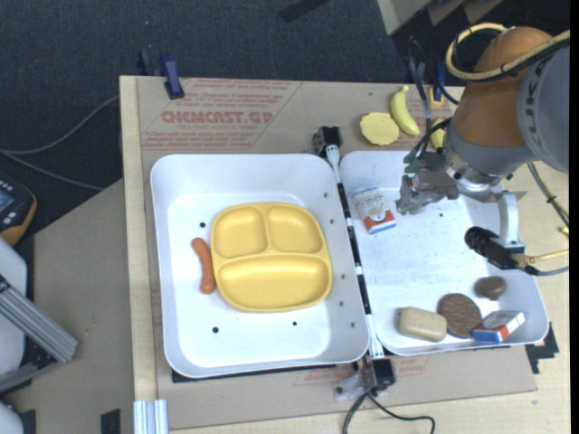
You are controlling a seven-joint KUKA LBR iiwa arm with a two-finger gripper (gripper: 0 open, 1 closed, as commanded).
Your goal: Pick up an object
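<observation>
My gripper hangs over the upper middle of the right bin, just right of a small white, blue and red carton. Nothing shows between its fingers. Near that bin's front edge lie a tan bar, a round brown cookie, a small brown lump and a red and blue box. In the left bin sits a yellow divided plate with an orange sausage beside it.
A toy banana and a yellow round piece lie on the bench behind the right bin. A black cable fitting hangs at the bin's right side. The orange-banded arm looms over the far right corner.
</observation>
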